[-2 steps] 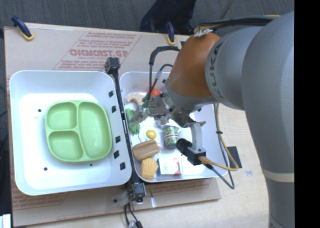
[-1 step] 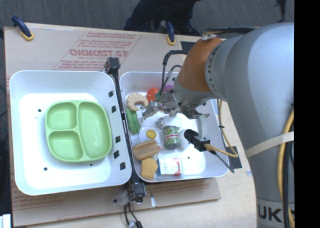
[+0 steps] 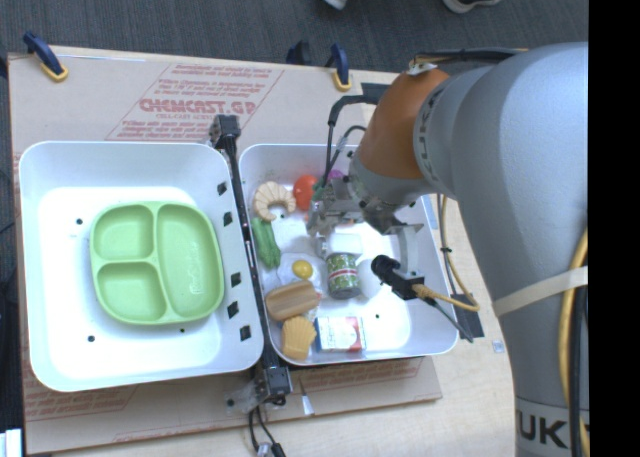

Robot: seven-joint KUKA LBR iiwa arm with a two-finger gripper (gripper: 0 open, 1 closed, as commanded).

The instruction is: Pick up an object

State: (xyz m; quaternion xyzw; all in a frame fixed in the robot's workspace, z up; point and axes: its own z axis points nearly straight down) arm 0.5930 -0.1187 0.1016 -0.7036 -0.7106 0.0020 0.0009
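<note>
Directly below the gripper [image 3: 335, 220], fingers' state unclear, stands a small green-labelled can [image 3: 342, 274] with a pale lid.

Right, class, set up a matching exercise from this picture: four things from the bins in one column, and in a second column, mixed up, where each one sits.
Things:
1. green divided plate
2. green can
3. red tomato
4. yellow corn piece

Places:
A. near edge of the right bin, beside the small red-and-white box
B. middle of the right bin, just below the gripper
C. alone in the left bin
D. far end of the right bin, next to the croissant

Pairs: 1-C, 2-B, 3-D, 4-A
</note>
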